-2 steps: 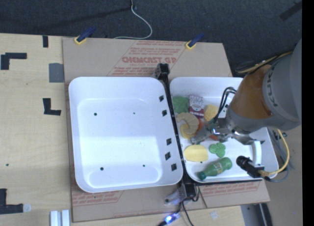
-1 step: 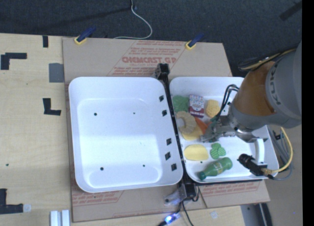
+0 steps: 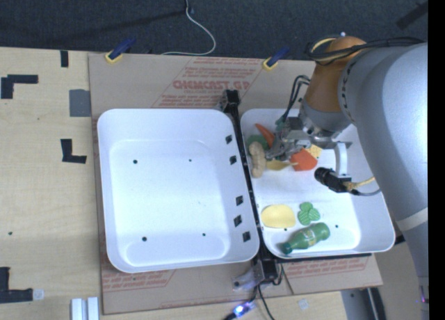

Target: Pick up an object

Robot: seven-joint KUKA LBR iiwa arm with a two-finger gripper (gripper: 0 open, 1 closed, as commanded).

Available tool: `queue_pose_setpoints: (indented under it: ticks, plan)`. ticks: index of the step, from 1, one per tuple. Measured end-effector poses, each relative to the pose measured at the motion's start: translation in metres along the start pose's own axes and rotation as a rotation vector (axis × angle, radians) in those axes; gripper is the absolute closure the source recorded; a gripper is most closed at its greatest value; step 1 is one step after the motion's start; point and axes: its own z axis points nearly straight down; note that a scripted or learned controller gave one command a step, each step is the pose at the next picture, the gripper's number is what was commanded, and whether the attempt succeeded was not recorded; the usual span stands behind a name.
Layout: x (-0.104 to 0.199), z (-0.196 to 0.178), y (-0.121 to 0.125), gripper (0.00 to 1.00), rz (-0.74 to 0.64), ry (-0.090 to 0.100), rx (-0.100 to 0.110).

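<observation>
hand (image 3: 281,146) low over toy cluster at right bin (image 3: 368,242) top-left | grip state: cannot tell | orange piece (image 3: 304,161) just beside | green bottle (image 3: 306,236), yellow piece (image 3: 277,216) lie apart, easier picks

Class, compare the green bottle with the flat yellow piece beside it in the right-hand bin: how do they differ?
The green bottle is long and narrow, while the yellow piece is a rounded oval. The bottle is dark green with a yellow band; the yellow piece is one plain colour. The bottle lies nearer the bin's front edge. Both rest in the right bin, apart from the gripper.
</observation>
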Motion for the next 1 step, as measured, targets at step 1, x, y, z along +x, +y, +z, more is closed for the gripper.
queue_pose_setpoints:
  ticks: [1]
  plan:
    - [0.013, -0.002, -0.036, 1.0, 0.008, -0.001, -0.022]
